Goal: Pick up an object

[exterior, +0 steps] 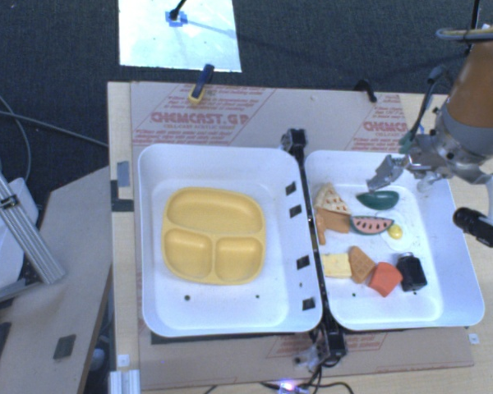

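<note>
1. Objects for the pick all sit in the right bin (452, 302), and nearest the camera we've got a black block (410, 272) just beside an orange-red chunk (384, 279), the two touching or very nearly so.
2. Left of those, a tan cracker-shaped piece (361, 262) leans against a pale yellow cheese slab (336, 265) near the bin's left wall.
3. Moving up the bin: a watermelon slice (370, 224) lies flat in the middle, with a small yellow ball (395, 232) right at its right tip.
4. An orange-brown wedge (335, 221) and a pizza-like slice (329, 198) overlap just left of the watermelon.
5. Further back, a dark green pod-shaped piece (378, 198) rests on the bin floor, and the gripper (388, 172) hangs directly over it. Whether its tips are spread or closed, I can't tell from this angle; nothing is seen clamped in it.
6. Over in the left bin (148, 220), a yellow divided plate (214, 235) lies on its own, well apart from the action.
7. At the far end, on the surface (255, 113), a small blue-and-yellow tool (201, 84) lies near the back edge.
</note>
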You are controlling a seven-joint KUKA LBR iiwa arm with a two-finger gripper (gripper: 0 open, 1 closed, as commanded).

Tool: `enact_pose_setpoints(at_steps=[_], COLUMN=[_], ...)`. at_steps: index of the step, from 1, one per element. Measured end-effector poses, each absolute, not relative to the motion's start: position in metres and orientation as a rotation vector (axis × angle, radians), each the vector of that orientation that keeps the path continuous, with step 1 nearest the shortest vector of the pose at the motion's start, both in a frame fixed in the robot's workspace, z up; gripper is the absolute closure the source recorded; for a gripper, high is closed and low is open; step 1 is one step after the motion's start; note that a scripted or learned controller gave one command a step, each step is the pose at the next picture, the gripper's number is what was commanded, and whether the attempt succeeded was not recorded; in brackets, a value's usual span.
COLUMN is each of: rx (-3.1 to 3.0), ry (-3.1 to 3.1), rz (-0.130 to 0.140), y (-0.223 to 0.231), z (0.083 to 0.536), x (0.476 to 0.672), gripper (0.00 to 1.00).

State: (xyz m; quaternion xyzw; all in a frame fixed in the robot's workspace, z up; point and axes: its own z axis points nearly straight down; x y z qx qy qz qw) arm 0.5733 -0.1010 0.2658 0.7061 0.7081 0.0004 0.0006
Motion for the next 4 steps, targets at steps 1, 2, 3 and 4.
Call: enact_pose_setpoints(at_steps=[1, 2, 3, 4], rx=[2.227, 2.234, 2.214, 2.216], ry=[2.222, 2.216, 2.226, 2.228], rz=[-0.007, -0.007, 0.004, 0.002], y=[-0.144, -0.211, -0.174, -0.139], z=[0.141, 0.081, 0.142, 0.134], x=[0.582, 0.507, 0.487, 0.487], gripper=[0.0, 0.0, 0.0, 0.0])
